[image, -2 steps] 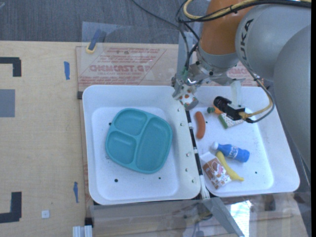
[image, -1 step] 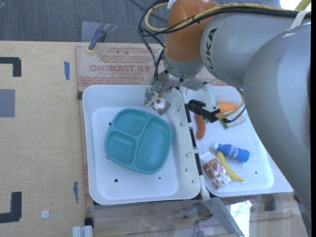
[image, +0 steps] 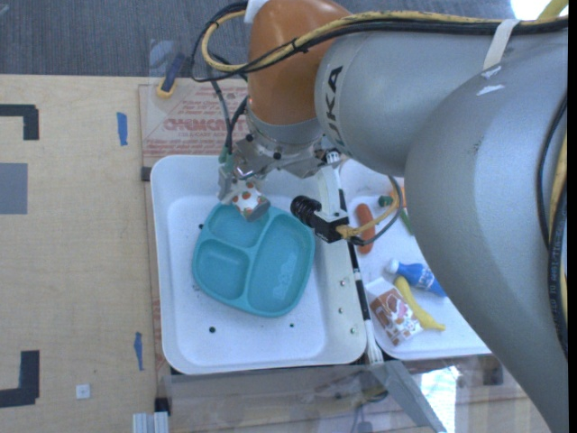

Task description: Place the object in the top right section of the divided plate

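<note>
Hovering over the left bin (image: 180, 332), the gripper (image: 236, 180) sits at the upper edge of the plate (image: 257, 264), a teal divided dish lying flat on the bin floor. A small object (image: 248, 202), white with orange and red patches, shows directly beneath the fingers, at the plate's top rim where the upper compartments meet. Whether it is clamped between the fingers or already resting on the plate cannot be determined from this angle, and the jaw opening itself is hidden by the wrist housing, so its state cannot be told. Judging by size and look, the object is probably a light toy piece, rigid or slightly soft, not fragile; a smooth moulded surface may slip under a shallow pinch. The safest hold would be across its narrowest body, fingers low on both sides, not on any protruding tip. The plate is likely light plastic and may slide if pushed sideways. In the right bin (image: 469, 341) lie a sausage (image: 363, 216), a blue bottle (image: 419, 278), a banana (image: 419, 307) and a packet (image: 393, 310), all well apart from the plate.
</note>
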Robot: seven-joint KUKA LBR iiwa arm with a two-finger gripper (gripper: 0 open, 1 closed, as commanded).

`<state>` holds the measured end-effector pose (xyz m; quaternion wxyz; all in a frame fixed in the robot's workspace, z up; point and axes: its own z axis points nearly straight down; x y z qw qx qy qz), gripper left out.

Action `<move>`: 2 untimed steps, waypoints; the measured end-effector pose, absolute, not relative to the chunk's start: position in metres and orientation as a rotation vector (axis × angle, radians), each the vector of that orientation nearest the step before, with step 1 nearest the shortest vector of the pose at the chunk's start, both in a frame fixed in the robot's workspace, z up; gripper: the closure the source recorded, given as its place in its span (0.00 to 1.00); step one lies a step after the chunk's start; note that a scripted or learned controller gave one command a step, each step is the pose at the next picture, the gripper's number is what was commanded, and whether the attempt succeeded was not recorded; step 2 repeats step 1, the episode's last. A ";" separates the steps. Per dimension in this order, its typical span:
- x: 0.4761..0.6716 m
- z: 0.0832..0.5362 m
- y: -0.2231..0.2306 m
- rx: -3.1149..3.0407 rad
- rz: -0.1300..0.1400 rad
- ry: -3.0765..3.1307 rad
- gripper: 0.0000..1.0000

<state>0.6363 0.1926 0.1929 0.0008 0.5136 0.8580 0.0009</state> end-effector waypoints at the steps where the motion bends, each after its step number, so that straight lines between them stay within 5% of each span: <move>1: 0.636 0.193 0.192 1.613 0.003 2.694 0.00; 2: 0.636 0.193 0.192 1.613 0.003 2.694 0.00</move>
